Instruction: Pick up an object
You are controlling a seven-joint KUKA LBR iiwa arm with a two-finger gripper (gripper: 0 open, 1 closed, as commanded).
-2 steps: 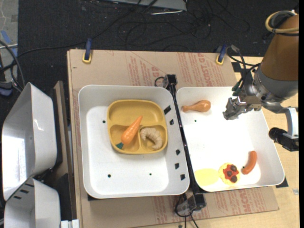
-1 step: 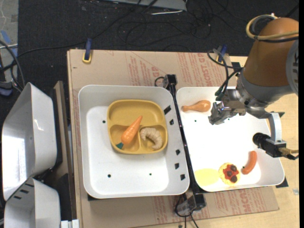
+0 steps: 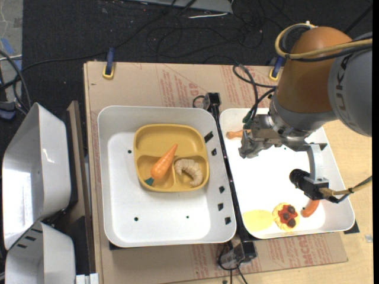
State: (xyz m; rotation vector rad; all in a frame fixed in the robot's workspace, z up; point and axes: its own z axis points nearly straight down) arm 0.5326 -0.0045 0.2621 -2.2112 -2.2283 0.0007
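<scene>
My gripper point(image 3: 253, 145) hangs over the right bin point(image 3: 266, 176) near its upper left corner; I cannot tell its state. The small orange piece point(image 3: 234, 135) lies just to its left, long axis running left-right.

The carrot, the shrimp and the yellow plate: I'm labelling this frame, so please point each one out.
carrot point(image 3: 164, 162), camera view, middle of its orange body.
shrimp point(image 3: 189, 170), camera view, middle of its curled pale body.
yellow plate point(image 3: 155, 136), camera view, bare upper compartment.
</scene>
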